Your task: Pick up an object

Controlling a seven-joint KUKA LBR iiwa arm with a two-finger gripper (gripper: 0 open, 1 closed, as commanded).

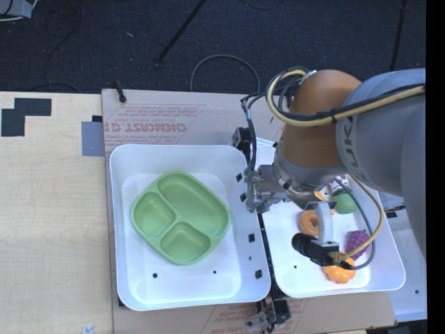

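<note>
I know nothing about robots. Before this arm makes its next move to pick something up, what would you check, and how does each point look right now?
1. Arm above the bin of small things: ok. The arm hangs over the right bin.
2. Things there to pick: ok. An orange ring, a green piece, a purple piece and an orange piece lie in it.
3. Something already held: cannot tell. The arm's bulk covers that spot.
4. Pieces apart enough to take one alone: cannot tell. The arm overlaps them.
5. Green plate out of the way: ok. It lies in the left bin.
</note>
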